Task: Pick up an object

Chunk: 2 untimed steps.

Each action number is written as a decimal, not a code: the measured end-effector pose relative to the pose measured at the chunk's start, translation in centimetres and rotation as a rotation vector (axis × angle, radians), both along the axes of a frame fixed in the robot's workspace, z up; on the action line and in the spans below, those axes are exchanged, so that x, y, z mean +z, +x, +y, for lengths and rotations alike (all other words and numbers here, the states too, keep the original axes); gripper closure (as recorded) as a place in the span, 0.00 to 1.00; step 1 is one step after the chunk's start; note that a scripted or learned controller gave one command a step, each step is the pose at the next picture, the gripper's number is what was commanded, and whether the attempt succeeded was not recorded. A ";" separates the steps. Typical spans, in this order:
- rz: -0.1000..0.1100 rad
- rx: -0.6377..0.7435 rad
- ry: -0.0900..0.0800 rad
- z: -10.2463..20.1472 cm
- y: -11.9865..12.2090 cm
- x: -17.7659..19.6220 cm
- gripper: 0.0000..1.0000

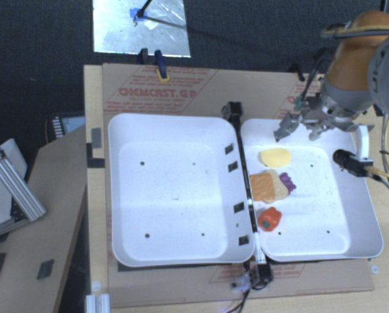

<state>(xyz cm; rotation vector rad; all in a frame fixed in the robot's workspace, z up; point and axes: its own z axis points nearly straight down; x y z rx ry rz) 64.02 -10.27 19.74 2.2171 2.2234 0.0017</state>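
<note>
Camera view: I see my gripper (pixel 301 130), fingers spread and holding nothing, above the right white bin (pixel 361 237), beyond the flat yellow disc (pixel 275 156).

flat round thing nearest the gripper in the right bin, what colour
Pale yellow. The flat round piece lies in the right bin, seen clearly in the camera view.

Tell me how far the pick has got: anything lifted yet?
Nothing is lifted. The gripper hangs open over the right bin's far edge, holding nothing. The yellow piece, sandwich, purple item and red item lie in the bin. Descent, grasp and lift remain.
</note>
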 end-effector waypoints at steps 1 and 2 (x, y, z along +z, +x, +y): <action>-0.004 0.002 0.000 0.0 0.1 1.2 1.00; -0.003 0.003 0.002 2.6 -6.4 7.1 1.00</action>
